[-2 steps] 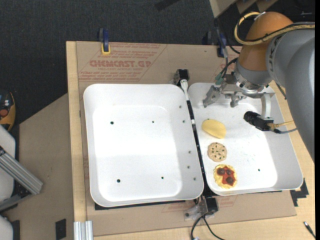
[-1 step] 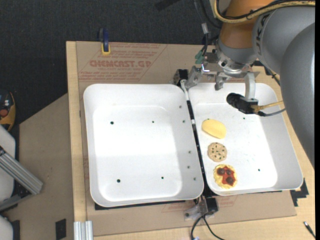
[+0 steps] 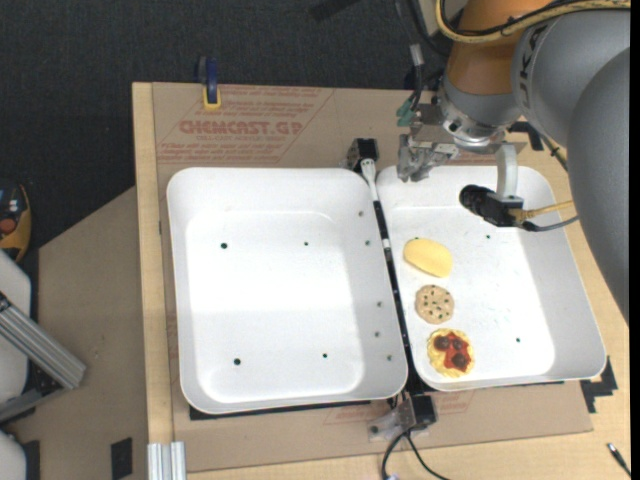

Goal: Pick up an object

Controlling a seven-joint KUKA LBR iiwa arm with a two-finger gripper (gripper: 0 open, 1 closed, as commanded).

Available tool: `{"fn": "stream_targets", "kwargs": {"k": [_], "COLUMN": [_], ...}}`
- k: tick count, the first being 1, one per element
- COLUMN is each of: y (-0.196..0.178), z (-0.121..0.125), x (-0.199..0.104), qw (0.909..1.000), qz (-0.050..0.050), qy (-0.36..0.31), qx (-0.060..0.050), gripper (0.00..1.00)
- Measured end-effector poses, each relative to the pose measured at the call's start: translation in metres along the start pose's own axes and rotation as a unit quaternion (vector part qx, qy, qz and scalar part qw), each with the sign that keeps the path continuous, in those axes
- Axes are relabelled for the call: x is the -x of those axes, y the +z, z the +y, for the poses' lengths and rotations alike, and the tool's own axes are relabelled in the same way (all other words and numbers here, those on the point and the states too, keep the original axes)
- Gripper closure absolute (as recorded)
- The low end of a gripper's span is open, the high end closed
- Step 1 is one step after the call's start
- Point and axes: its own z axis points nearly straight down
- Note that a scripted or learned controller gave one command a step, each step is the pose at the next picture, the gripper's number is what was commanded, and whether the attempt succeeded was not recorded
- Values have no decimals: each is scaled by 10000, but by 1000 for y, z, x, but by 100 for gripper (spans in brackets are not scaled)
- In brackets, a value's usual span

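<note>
Bench (image 3: 150,268) first: you have a brown board under two shallow white bins, printed with red lettering along its far edge, where a blue and yellow clamp (image 3: 209,81) grips it. The left bin (image 3: 270,388) sits beside the right bin (image 3: 560,298), their inner rims touching along a dark seam with a black clip (image 3: 361,152) at its far end.

Your arm (image 3: 560,58), grey with an orange band, comes in from the right and hangs over the far left corner of the right bin. Its gripper (image 3: 415,163) points down just above the bin's far rim; whether the jaws are apart or closed you cannot tell, and nothing is visibly between them. A black fitting (image 3: 487,204) with a cable lies just right of it.

Your candidates line up along the right bin's left side, well clear of the gripper: a yellow piece (image 3: 428,257), then a round speckled cookie (image 3: 434,303), then a yellow disc with red topping (image 3: 451,352) nearest you.
</note>
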Motion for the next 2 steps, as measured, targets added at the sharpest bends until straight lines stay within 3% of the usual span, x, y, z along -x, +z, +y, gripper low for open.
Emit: {"fn": "stream_targets", "kwargs": {"k": [1,2], "y": [-120,-129], "z": [-13,-1], "x": [-46,-240], "qw": [10000,10000], "qz": [10,29], "qy": [-23,-70], "qx": [55,6], "gripper": [100,100]}}
